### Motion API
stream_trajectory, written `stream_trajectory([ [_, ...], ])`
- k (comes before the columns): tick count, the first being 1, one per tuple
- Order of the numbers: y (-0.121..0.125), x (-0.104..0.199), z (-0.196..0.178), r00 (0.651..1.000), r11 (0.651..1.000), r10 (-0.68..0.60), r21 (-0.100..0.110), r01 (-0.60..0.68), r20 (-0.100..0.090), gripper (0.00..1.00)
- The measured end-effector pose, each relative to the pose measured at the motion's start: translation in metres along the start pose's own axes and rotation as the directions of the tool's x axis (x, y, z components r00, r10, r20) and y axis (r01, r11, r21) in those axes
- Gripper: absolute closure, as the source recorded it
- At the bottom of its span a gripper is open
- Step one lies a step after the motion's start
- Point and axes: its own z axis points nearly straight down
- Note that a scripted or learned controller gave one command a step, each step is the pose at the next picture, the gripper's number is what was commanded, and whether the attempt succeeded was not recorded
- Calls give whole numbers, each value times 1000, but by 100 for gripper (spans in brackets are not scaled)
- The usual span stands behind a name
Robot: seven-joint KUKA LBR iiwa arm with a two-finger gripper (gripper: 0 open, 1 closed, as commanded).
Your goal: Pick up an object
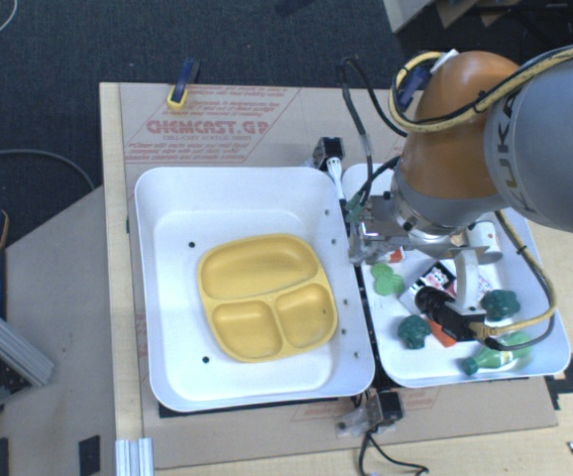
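On the worktop (217, 127), two white bins side by side, contents and arm listed by size. Arm (554, 137): grey, reaching in from the right, bent down steeply over the right bin, orange band (455, 137) uppermost and hiding most of the wrist. Left bin (158, 216): holds one yellow divided plate (265, 296), three compartments, lying flat and a little askew, well apart from the claw. Right bin (556, 343): holds the small clutter, partly covered by the arm. Claw (386, 249): low over the right bin's left side, close to the wall between the bins; released or clenched cannot be told, the wrist covers it. Dark green pieces (412, 330), several, scattered toward the bin's near edge. Pale green piece (386, 283): small, rounded, no clear long axis, just beside the claw on its near side; judged the likeliest pick, calling for a short shift toward the near edge, then a straight descent.
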Motion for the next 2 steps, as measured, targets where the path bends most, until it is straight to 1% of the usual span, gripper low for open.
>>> stream_trajectory([
  [1,16,-8,-11,1000,1000,2,-8,-2,2,100],
  [2,10,3,5,1000,1000,2,0,-2,0,100],
])
